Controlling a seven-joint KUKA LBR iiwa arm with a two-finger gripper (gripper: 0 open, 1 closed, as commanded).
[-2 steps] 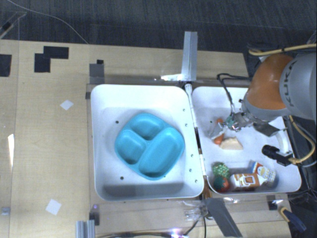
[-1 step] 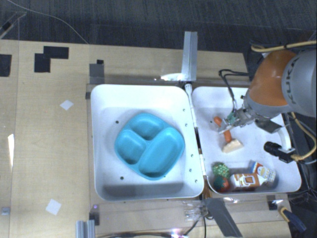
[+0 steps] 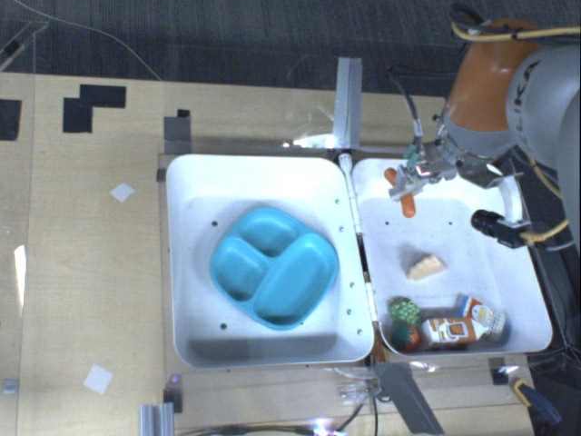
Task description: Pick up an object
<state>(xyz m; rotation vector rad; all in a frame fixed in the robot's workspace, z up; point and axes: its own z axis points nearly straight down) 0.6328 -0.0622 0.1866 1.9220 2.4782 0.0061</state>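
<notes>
Near the right bin's (image 3: 536,321) back wall, your gripper (image 3: 408,185) grasps a small orange carrot (image 3: 408,204), hanging upright.

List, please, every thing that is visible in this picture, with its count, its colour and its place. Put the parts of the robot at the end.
left bin: one, white, left half of the bench.
divided plate: one, light blue, three compartments, middle of the left bin.
right bin: one, white, beside the left bin.
carrot-like piece: one, orange, far left part of the right bin, just below the gripper.
beige chunk: one, pale tan, middle of the right bin.
strawberry toy: one, red with green top, near left corner of the right bin.
small carton: one, orange, white and red, lying beside the strawberry toy.
arm: one, grey with orange band, from the right.
gripper: one, dark, over the far left part of the right bin.
</notes>
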